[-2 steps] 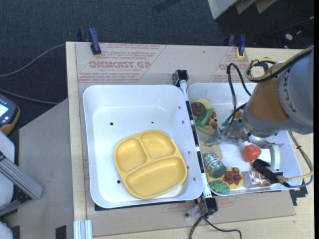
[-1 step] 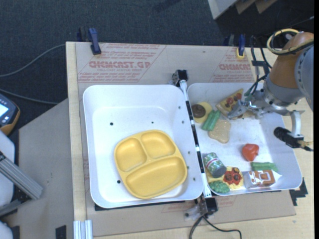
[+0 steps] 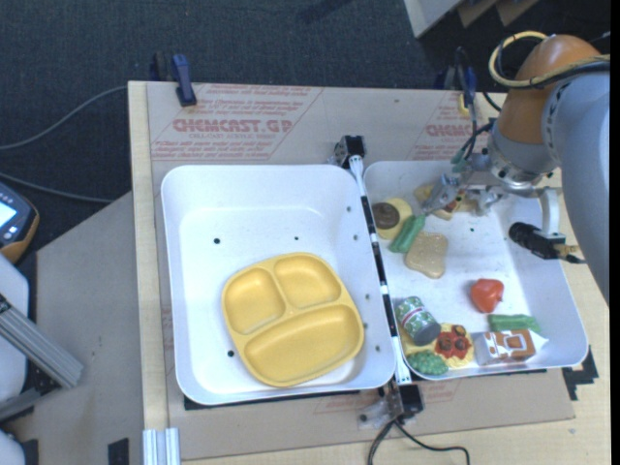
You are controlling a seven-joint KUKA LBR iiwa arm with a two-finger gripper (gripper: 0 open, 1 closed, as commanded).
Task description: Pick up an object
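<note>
Along the near rim of the right bin [image 3: 572, 342]: orange-and-white toy carton [image 3: 509, 345], green strip [image 3: 511, 324] just behind it, red-and-yellow toy piece [image 3: 453, 342], leafy green bit [image 3: 431, 363]. Small can [image 3: 417, 320] sits next to the divider. Left bin [image 3: 194, 260] carries a yellow divided plate [image 3: 294, 320].

Mid-bin: red toy pepper [image 3: 487, 294] on its own, well apart from the rest. Tan bread slice [image 3: 427, 255], with a green pod [image 3: 407, 232] touching its far-left edge. Brown-and-yellow disc [image 3: 387, 216] against the divider.

Far end: gripper [image 3: 453, 192] is low over the right bin's far part, just beside a pale yellow piece [image 3: 431, 200]. My read: that piece is the pick target.

Can't tell whether the gripper is open or closed; wrist hardware blocks the view. Can't tell if it touches the yellow piece either. Nothing visibly held.

To do this step well:
- centre over the yellow piece, not beside it
- come straight down, close only once it's straddled
- stay clear of the far wall and the disc
- lift vertically, confirm the piece leaves the floor before calling it a grasp

Fallback guess: the pepper is isolated, so an easier grab.
</note>
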